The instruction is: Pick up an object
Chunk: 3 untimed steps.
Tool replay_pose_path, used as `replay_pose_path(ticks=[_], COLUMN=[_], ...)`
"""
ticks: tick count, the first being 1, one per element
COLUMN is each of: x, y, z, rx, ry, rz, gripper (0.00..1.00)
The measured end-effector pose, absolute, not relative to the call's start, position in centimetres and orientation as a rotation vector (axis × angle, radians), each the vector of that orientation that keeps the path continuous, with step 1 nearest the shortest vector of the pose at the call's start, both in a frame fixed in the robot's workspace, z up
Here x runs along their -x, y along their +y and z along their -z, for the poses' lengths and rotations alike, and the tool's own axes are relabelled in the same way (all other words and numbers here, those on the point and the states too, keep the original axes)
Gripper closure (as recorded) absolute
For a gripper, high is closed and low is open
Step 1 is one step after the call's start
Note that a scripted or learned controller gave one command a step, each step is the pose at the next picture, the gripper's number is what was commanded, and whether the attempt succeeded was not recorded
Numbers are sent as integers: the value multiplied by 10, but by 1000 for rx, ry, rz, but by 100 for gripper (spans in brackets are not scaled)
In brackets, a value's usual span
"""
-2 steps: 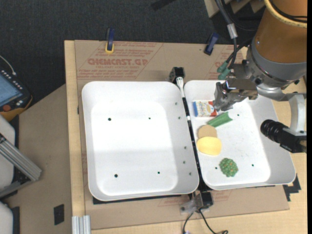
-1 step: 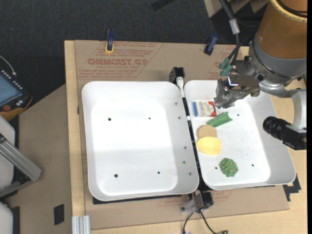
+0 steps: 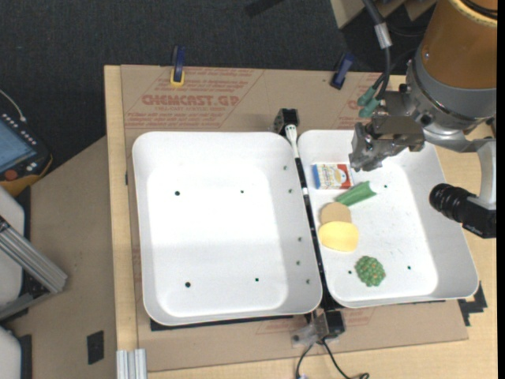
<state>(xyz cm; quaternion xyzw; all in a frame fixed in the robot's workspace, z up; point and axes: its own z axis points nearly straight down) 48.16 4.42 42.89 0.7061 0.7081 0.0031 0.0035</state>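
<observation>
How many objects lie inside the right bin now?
5: a small printed box near the left wall, a green stick beside it, a tan piece touching a yellow piece, and a green lump nearest the camera. The gripper may hide more.

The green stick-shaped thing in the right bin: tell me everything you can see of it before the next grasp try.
The green stick is a short, smooth, plain green bar, plastic by the look. It lies flat on the floor of the right bin, slanted, its right end higher in the camera view. Its left end meets the tan piece; the small carton lies just above. The gripper hangs above and to its right, not touching it.
</observation>
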Motion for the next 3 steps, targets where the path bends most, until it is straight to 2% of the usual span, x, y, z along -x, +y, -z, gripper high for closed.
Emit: replay_pose_path(ticks=[2, 3], x=[-483, -494], y=[45, 14], z=[-449, -389], rx=[-2209, -2228], ry=[2218, 2220], rz=[-14, 8], gripper=[100, 100])
